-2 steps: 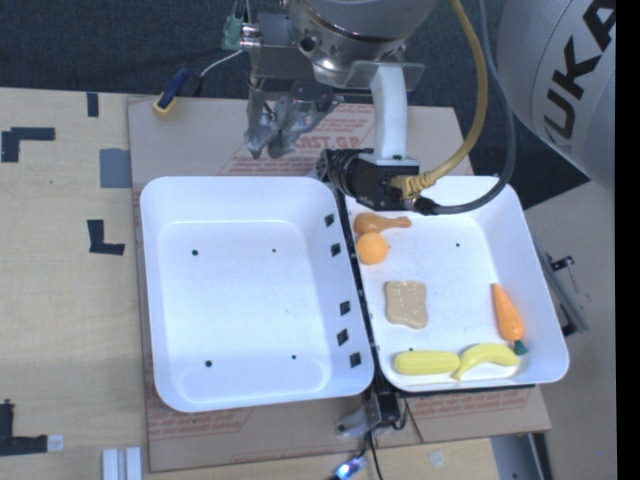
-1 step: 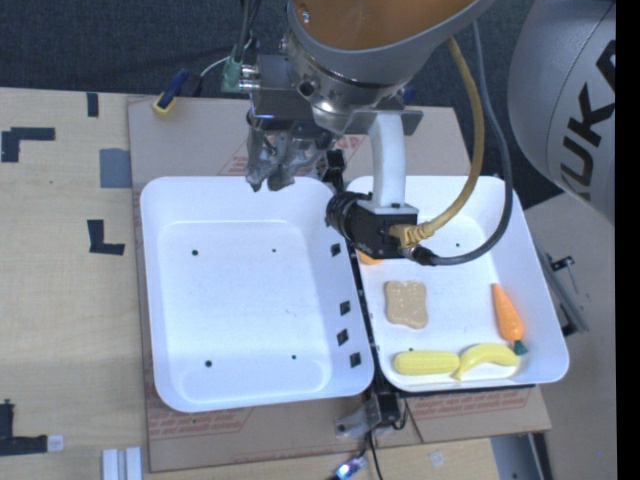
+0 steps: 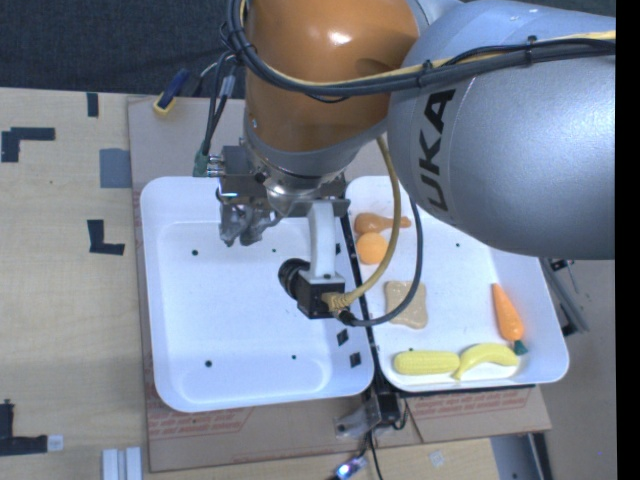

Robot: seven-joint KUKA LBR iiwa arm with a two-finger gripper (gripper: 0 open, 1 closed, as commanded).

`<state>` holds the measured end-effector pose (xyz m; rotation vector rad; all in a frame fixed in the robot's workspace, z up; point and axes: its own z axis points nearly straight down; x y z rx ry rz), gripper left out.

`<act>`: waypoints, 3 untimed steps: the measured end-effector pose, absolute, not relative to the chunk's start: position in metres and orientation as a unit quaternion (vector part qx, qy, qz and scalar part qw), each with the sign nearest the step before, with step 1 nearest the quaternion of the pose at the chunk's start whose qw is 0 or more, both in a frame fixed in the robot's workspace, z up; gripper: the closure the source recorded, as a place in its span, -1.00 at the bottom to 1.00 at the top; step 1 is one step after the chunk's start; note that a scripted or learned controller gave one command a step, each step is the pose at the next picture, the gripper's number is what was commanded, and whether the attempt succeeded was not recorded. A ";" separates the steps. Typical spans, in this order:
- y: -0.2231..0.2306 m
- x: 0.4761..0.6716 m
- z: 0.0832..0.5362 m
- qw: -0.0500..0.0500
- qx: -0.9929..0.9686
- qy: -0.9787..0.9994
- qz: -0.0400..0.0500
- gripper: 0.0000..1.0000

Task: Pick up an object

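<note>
I'm searching: my gripper (image 3: 243, 230) hangs over the left bin (image 3: 180, 268), fingers unreadable; next I swing right toward the carrot (image 3: 507, 311).

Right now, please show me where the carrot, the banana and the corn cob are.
carrot (image 3: 507, 312), camera view, middle of its orange body.
banana (image 3: 489, 359), camera view, middle of its yellow curve.
corn cob (image 3: 425, 363), camera view, middle of its yellow length.
</note>
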<state>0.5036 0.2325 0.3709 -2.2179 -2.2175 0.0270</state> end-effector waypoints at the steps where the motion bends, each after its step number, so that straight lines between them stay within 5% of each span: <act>1: 0.234 0.504 0.380 0.001 -0.706 -0.708 0.001 -1.00; 2: 0.138 0.607 0.292 0.000 -0.711 -0.703 0.005 -1.00; 3: 0.231 0.579 0.327 0.001 -0.703 -0.711 -0.001 -1.00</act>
